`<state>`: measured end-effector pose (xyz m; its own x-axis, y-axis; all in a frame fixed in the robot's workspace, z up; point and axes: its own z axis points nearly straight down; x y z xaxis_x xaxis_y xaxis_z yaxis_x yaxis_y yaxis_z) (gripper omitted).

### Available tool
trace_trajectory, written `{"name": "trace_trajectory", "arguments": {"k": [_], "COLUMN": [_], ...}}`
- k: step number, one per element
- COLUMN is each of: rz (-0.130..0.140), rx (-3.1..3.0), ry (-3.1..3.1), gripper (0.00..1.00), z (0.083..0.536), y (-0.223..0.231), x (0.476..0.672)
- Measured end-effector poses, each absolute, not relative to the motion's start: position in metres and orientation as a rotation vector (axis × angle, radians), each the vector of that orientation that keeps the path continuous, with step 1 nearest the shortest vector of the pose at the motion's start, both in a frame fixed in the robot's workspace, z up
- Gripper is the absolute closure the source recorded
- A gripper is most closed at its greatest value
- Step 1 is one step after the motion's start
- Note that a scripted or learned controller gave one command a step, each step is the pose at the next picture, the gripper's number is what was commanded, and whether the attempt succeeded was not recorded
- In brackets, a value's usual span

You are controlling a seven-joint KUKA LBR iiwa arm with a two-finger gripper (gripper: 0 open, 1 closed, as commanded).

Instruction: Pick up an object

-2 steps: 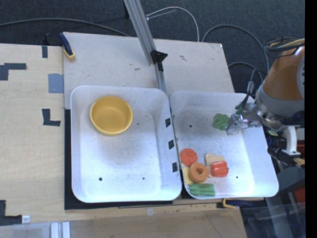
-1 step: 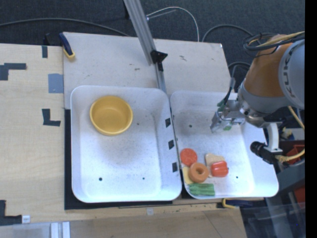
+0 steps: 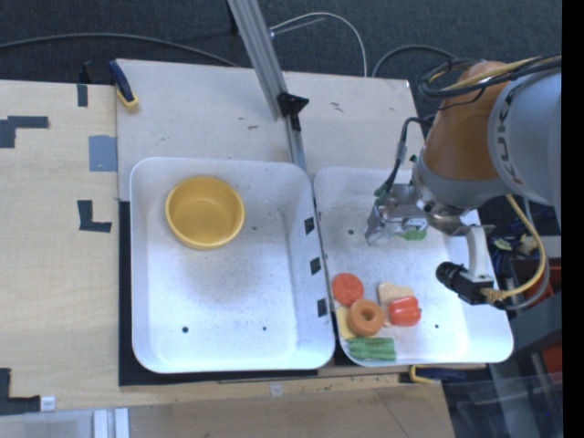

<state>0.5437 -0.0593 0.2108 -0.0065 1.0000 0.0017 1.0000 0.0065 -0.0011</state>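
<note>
My gripper (image 3: 391, 219) hangs low over the upper middle of the right bin (image 3: 456, 336). A small green object (image 3: 416, 234) peeks out from beneath its right side; whether it is gripped cannot be seen. Toward the bin's front left lies a cluster of toy food: a red round piece (image 3: 347, 288), an orange ring (image 3: 366, 318), a red piece (image 3: 404, 311), a beige piece (image 3: 393, 292) and a green piece (image 3: 371, 348). The gripper stands well behind this cluster.
A yellow bowl (image 3: 204, 211) sits in the back left of the left bin (image 3: 228, 318). A slanted metal pole (image 3: 260, 39) rises behind the divide between the bins. Cables and a black fitting (image 3: 461, 281) hang by the arm on the right.
</note>
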Motion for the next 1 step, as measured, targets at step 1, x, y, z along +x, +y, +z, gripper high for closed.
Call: {"name": "trace_trajectory", "arguments": {"k": [1], "rz": [-0.001], "rx": [-2.212], "ry": [-2.228], "gripper": [1.00], "z": [0.2252], "y": [-0.0076], "x": [0.5379]}}
